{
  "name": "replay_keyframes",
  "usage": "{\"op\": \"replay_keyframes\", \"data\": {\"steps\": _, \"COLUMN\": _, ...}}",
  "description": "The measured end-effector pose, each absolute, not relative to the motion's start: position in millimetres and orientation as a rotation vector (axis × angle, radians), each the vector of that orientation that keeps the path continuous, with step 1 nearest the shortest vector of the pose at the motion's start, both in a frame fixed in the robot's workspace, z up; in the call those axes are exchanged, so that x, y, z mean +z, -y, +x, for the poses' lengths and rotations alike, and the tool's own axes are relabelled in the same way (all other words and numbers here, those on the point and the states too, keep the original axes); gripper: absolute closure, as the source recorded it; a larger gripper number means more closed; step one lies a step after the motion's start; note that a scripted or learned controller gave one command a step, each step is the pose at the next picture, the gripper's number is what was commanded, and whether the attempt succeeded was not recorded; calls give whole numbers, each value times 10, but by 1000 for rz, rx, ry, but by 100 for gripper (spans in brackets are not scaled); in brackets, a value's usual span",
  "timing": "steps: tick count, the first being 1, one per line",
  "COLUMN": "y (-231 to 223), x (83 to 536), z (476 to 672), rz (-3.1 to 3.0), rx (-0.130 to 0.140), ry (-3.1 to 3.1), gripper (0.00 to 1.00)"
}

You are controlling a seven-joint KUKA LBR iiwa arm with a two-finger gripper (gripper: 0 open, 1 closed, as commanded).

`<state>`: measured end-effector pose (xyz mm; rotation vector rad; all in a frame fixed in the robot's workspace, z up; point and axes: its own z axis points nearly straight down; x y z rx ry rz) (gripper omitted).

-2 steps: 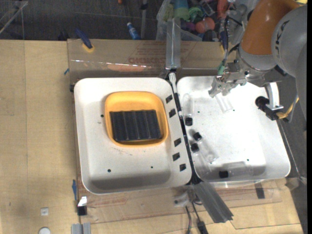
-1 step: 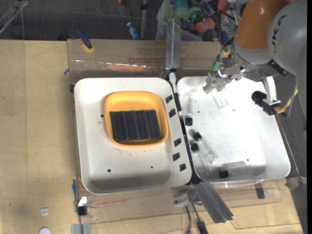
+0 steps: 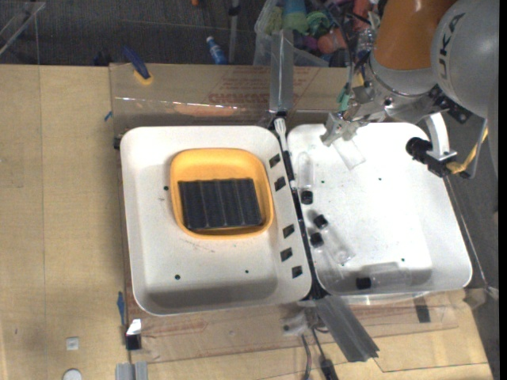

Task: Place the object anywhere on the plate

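While the arm (image 3: 444,38) leans in from the right, its grey body and orange band sit over the top right corner of the right bin (image 3: 396,212). The pincer (image 3: 342,130) hangs at that bin's upper left part, near the divider between the bins. Whether it is spread or pressed together I cannot tell; the tips are pale and blur against the white floor. Nothing can be seen held in it.

Left bin (image 3: 150,252): a yellow plate (image 3: 220,163) with rounded corners lies at its middle, slightly toward the divider. On the plate lies the object (image 3: 219,203), a dark, flat, ribbed rectangle. It covers most of the plate's lower part, flat and square to the plate's edges, with a yellow rim showing around it. It is well apart from the pincer.

Right bin: small dark marks lie along its left side near the divider; what they are I cannot tell. A black knob-like part (image 3: 417,147) of the arm shows over the bin's upper right.

Both bins rest side by side, touching, on the tan surface (image 3: 55,212). Behind the bins stands a clear box of coloured toys (image 3: 321,10).
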<state>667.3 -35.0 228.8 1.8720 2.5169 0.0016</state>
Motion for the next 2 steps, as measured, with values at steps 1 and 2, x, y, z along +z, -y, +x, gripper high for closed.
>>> {"op": "replay_keyframes", "data": {"steps": 1, "y": 173, "x": 1932, "z": 6665, "rz": 1772, "rx": -1, "ry": -2597, "gripper": 100}}
{"op": "replay_keyframes", "data": {"steps": 2, "y": 11, "x": 1899, "z": 6664, "rz": 1699, "rx": -2, "ry": -2646, "gripper": 100}}
